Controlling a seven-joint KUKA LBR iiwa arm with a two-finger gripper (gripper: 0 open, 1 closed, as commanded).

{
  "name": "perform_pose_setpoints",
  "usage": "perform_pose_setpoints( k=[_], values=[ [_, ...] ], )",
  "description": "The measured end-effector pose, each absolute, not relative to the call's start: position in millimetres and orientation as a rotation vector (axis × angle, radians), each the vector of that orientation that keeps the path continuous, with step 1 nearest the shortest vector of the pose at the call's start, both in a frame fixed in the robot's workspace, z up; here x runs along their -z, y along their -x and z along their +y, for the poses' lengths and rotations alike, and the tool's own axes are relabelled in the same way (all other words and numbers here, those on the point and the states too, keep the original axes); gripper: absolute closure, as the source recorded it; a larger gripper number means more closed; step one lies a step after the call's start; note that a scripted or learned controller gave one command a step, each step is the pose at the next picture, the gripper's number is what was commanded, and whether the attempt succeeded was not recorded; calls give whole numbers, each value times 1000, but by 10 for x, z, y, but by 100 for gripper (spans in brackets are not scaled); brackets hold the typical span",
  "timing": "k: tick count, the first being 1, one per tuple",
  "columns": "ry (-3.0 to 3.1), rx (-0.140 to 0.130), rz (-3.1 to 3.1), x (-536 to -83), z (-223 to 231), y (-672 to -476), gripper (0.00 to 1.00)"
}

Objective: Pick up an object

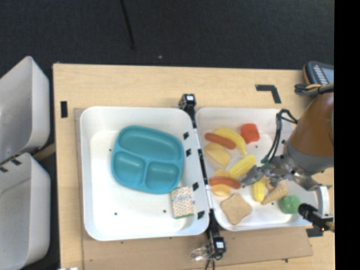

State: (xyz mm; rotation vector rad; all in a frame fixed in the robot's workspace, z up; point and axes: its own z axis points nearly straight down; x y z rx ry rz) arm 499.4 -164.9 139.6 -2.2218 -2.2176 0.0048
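Presently the nearest items to the camera lie along the lower edge of the right bin [220, 221]: a slice of toy bread [235, 208], a green ball [288, 204] and a tan cone-shaped piece [275, 193]. Just beyond them sits a small yellow piece [259, 191], and the gripper [262, 175] is low over this cluster, reaching in from the right on the grey and orange arm [314, 136]. Its dark metal parts merge with the clutter beneath, so whether the fingers are released or clenched cannot be told, and nothing is seen held between them.

Judged stage: descent onto a candidate, with the grasp not yet confirmed. The yellow corn-like piece [242, 165] and the small yellow piece both lie just beside the gripper; which is the target cannot be told.

Next move calls for closure on one item alone, then a straight lift. The toys here touch or overlap, so a neighbour may be nudged or pinched along.

Farther back in the same bin lie a hot dog [224, 183], a pale yellow piece [217, 153], a banana [234, 139], a red sausage [220, 140] and a red block [250, 133].

Left bin [90, 167] holds a blue divided plate [148, 159] and a small patterned packet [182, 201], well apart from the gripper. Both bins rest on the table [135, 83].
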Motion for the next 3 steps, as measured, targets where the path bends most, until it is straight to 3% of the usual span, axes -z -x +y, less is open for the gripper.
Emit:
perform_pose_setpoints(
  k=[1,2,3],
  values=[
    [2223,-4,-2216,-975,-1658,-4990,0],
    [2233,0,-2210,-1086,-1670,-5002,100],
    [2221,2,-2225,-1504,-1640,-5027,100]
  ],
)
